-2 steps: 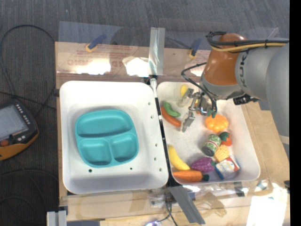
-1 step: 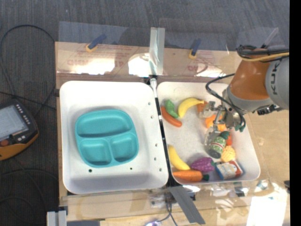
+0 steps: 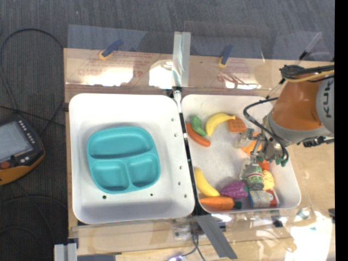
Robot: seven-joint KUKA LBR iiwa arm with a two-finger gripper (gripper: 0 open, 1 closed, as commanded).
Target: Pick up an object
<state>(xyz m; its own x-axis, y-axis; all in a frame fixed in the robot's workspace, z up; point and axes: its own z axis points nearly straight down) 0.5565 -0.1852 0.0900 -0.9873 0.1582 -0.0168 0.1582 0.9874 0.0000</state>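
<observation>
Toys crowd the right bin — gripper fingertips lost among them.

Two bins side by side on the table, divided tray in the left bin, toy foods in the right bin, banana at back, carrot at front, end effector above the right side, handheld pendant far left.

A teal tray sits in a white bin (beside yellow bananas).
</observation>
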